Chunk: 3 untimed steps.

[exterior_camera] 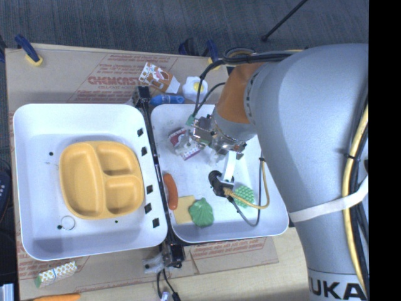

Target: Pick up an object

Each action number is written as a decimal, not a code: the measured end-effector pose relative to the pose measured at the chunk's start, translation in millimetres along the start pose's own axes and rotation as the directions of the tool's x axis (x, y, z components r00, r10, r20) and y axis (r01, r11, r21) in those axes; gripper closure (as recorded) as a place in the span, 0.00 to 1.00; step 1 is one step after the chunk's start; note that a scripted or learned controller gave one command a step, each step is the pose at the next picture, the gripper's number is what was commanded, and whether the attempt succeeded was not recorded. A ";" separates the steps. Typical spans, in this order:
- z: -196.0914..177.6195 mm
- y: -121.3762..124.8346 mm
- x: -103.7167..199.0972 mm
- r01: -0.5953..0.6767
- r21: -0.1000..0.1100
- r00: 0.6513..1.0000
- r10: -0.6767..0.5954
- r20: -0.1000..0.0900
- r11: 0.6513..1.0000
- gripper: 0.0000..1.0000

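Gripper (195, 133) low over the far-left part of the right bin (270, 213), at the end of the grey arm (313, 137) that comes in from the right; orange band (232, 99) just above the wrist. Whether it is wide or narrow: cannot tell, the wrist hardware covers it from this angle.

Red-and-white packet (182, 143) lies on the bin floor just left of the gripper, possibly touching it; contact not clear. Nothing is seen to be held.

Other contents of the right bin:
- orange sausage-shaped piece (170, 192) along the left wall, lengthwise near to far
- flat tan slab (182, 212) at the near-left corner, just beside the sausage piece's near end
- green lump (202, 212) touching the slab's right edge
- green-and-yellow knobbly piece (244, 194) to the right, nearer than the gripper

Left bin (37, 143): one yellow divided tray (100, 179), three compartments, sitting flat near the middle.

Both bins rest on brown cardboard (94, 74). On it beyond the bins: small printed carton (153, 75), a blue item (166, 99) beside it, and a blue clamp (28, 49) at the far-left corner. A small wrapped packet (56, 273) lies near the near-left corner.
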State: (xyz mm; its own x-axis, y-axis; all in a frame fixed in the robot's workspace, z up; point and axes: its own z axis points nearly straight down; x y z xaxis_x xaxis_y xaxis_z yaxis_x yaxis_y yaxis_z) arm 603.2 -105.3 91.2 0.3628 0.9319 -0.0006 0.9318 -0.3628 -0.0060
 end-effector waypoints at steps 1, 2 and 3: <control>-10.0 -0.4 0.9 0.006 0.004 1.000 -0.006 -0.001 1.000 1.00; -9.9 -0.5 1.0 0.007 0.004 1.000 -0.007 -0.001 1.000 0.00; -0.8 45.4 29.7 -0.117 -0.002 0.993 0.117 -0.001 0.993 0.00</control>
State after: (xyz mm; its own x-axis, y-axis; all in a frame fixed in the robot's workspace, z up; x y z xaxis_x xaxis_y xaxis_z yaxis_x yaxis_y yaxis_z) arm 656.3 -94.0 91.7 0.4693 0.8830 -0.0005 0.8830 -0.4693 -0.0043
